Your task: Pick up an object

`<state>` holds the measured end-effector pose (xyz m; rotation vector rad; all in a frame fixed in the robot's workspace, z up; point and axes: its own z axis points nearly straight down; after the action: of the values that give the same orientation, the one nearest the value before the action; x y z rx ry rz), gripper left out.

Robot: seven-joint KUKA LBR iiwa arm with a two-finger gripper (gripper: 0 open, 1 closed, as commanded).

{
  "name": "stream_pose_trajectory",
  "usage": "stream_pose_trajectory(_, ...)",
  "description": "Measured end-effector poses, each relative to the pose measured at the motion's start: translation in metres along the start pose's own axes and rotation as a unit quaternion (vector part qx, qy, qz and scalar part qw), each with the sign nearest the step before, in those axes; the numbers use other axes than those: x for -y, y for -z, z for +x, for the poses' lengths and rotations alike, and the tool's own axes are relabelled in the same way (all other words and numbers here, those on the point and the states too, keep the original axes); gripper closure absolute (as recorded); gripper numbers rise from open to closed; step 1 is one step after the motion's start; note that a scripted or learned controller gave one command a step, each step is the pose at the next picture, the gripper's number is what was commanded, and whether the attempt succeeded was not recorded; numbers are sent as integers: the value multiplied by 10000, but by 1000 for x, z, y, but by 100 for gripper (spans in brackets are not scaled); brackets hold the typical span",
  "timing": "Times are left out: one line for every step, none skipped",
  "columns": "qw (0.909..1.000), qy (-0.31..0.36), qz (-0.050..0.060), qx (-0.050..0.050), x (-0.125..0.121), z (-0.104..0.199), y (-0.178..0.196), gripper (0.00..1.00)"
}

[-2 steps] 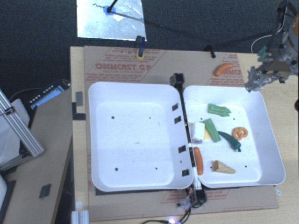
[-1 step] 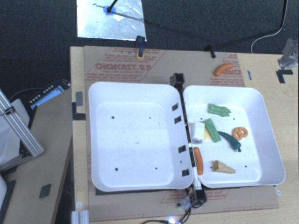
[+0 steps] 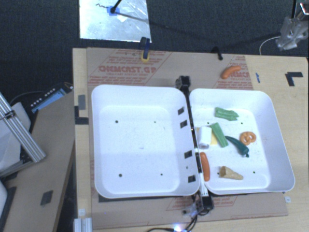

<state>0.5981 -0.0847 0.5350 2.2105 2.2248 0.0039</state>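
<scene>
The right bin [image 3: 277, 129] holds several small items: a light green piece [image 3: 226, 113], a green stick [image 3: 218, 134] beside a white block [image 3: 205, 136], a pretzel [image 3: 247, 137], a dark green pepper [image 3: 238, 145], an orange sausage [image 3: 205, 166] by the left wall and a tan wedge [image 3: 230, 173]. Another orange sausage [image 3: 231, 72] lies on the bench behind that bin. My gripper [image 3: 291, 33] hangs at the view's top right, well beyond the bin's far right corner and away from every item.
The left bin [image 3: 140, 139] adjoins the right one along a black hinge strip [image 3: 190, 129]. A yellow and blue clamp [image 3: 144, 49] stands at the bench's back edge. A shiny metal sheet [image 3: 115, 13] lies on the floor behind, and an aluminium frame [image 3: 17, 129] stands at the left.
</scene>
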Motion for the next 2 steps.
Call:
stream_pose_trajectory(10000,6,3,-6,-55,22,0,100)
stream_pose_trajectory(10000,-41,13,-12,45,3,2,100)
